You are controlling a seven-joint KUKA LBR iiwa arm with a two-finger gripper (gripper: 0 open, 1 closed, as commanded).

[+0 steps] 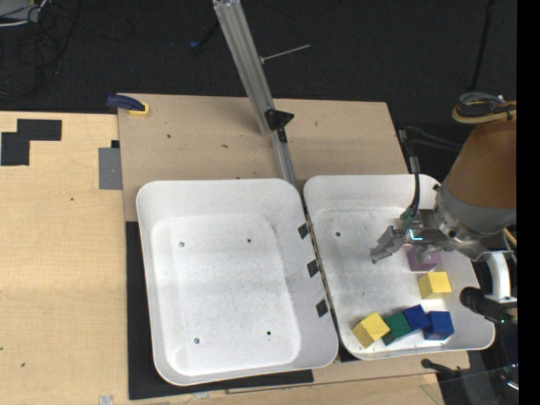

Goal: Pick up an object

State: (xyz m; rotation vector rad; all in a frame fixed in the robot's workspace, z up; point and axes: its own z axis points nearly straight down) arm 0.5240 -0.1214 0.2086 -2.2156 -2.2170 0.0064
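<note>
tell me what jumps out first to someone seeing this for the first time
The grey arm with the orange band reaches in from the right, its gripper low over the right bin beside a purple block. A bright cluster sits along that bin's near edge: a yellow block, green block and two blue blocks, with another yellow block just above. A metal rail slants up behind the bins.

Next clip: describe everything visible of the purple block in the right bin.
The purple block is a small, pale purple cube-like piece, matte, maybe foam or plastic. It lies on the floor of the right bin, toward its right side, directly below the gripper, which partly covers its top edge, so contact cannot be judged. A yellow block lies just in front of it, close but seemingly apart. Its upper part is hidden.
</note>
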